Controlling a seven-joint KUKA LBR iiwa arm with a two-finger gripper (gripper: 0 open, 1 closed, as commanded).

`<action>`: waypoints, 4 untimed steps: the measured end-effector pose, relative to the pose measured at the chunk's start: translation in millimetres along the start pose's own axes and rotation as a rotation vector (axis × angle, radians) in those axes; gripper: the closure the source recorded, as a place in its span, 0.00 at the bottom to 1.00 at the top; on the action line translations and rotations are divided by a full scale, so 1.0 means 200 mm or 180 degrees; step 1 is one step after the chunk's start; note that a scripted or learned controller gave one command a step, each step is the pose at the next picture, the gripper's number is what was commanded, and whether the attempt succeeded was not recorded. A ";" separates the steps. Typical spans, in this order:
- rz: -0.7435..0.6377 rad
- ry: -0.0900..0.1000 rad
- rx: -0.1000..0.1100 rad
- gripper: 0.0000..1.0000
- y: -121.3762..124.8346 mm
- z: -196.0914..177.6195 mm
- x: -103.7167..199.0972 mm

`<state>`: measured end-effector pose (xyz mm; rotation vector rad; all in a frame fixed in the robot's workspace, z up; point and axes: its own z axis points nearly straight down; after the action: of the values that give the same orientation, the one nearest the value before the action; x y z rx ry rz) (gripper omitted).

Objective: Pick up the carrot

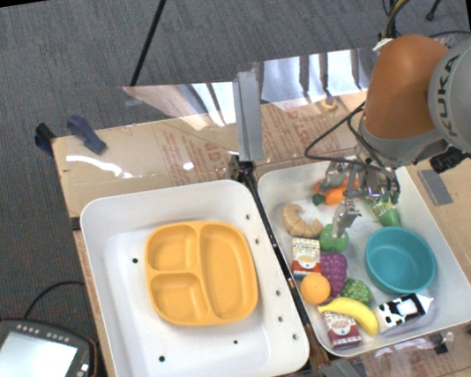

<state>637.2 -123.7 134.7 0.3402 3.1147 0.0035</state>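
Note:
The carrot (333, 196) is a small orange piece with a green top, lying near the back of the right bin (459, 278). My gripper (355, 205) hangs low over the bin, right beside the carrot and partly covering its right end. The cluttered gripper hardware hides whether the carrot sits between the jaws. The grey arm with its orange band (404, 97) reaches in from the right.
The right bin also holds a croissant (300, 219), a teal bowl (399, 260), a green item (388, 216), purple grapes (334, 267), an orange (315, 288), a banana (353, 314) and small cartons (306, 256). A yellow divided plate (200, 272) lies in the left bin (116, 248).

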 end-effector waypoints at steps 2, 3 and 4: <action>0.1536 0.0023 0.0009 0.00 -0.11 0.23 0.00; 0.2137 0.0018 0.0005 0.00 -0.10 0.23 -0.01; 0.4504 0.0014 0.0030 0.00 -0.04 0.23 0.02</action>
<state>631.6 -130.8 87.7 2.2890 2.1518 -0.0015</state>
